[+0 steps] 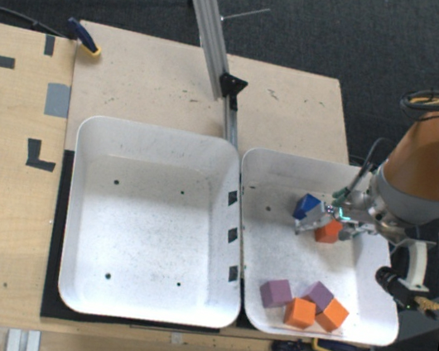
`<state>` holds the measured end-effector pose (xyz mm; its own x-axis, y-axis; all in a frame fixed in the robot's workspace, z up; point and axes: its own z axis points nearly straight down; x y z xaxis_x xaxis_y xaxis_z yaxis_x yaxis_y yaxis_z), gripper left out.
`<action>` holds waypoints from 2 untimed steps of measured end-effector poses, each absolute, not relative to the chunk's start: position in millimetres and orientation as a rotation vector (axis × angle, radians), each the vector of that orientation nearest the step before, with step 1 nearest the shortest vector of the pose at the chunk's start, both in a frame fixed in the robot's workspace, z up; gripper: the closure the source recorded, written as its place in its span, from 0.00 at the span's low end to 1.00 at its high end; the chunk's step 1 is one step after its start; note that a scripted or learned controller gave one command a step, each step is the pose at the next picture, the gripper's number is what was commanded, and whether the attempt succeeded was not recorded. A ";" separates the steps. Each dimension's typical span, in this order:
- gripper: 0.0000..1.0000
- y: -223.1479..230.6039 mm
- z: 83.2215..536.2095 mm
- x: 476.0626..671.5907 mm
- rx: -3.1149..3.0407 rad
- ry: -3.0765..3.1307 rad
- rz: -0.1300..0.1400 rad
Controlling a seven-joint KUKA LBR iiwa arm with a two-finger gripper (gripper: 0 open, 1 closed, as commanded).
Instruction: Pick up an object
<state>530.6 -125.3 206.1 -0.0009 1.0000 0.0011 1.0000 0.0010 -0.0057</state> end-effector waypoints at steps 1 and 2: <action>0.00 -125.6 208.0 531.4 -2.218 -2.223 0.002; 0.00 -126.4 145.8 536.3 -2.216 -2.218 0.008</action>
